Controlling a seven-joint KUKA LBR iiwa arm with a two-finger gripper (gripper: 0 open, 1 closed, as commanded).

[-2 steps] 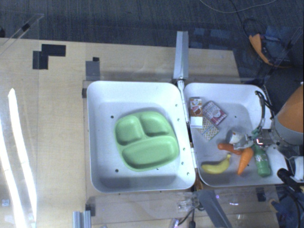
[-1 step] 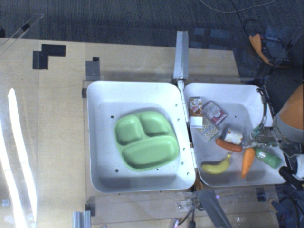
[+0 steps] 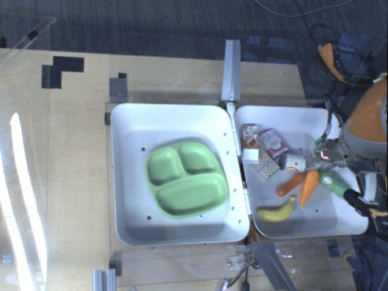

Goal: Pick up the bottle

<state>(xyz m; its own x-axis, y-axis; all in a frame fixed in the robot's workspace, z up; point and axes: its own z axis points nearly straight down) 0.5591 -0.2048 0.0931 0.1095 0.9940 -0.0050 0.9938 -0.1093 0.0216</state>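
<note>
A green bottle [image 3: 335,185] with a dark cap lies on its side near the right wall of the right bin [image 3: 315,220]. Its cap end points toward the lower right. The gripper [image 3: 325,154] reaches in from the right under the grey arm's orange band [image 3: 371,115]. It sits just up and left of the bottle, close to the bottle's green end. Nothing shows between gripper and bottle that tells whether they touch.
The right bin also holds two orange carrots [image 3: 308,185], a banana [image 3: 276,211], a small white and red container [image 3: 293,162] and several snack packets [image 3: 264,147]. A green divided plate [image 3: 187,179] lies in the left bin [image 3: 130,162]. Cables lie behind the bench.
</note>
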